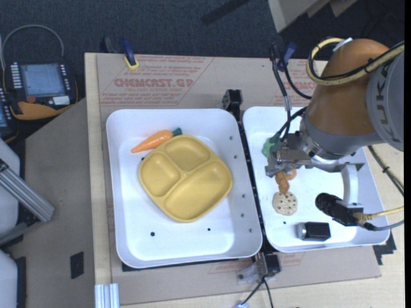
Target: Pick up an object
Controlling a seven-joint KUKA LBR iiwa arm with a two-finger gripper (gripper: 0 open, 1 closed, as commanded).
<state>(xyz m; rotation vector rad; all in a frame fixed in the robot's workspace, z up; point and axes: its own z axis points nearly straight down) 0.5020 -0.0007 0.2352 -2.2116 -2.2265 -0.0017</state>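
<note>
1. The grey arm with its orange band hangs low over the right shallow white bin (379, 191), its hand (287, 165) down among the things near that bin's left side.
2. How far the hand is open, I cannot tell; the wrist hides it.
3. Just beside it lie a small orange-brown piece (282, 182), a round speckled cookie (284, 203) and a green bit (268, 147).
4. This looks like the grasp step; next it needs a clean closing, then a straight lift.
5. The yellow divided plastic plate (185, 179) and the orange toy carrot (152, 140) sit in the left bin (122, 172).

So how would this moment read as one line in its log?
claw: low in right bin | over orange piece | cookie: untouched | carrot, yellow plate: left bin
</note>
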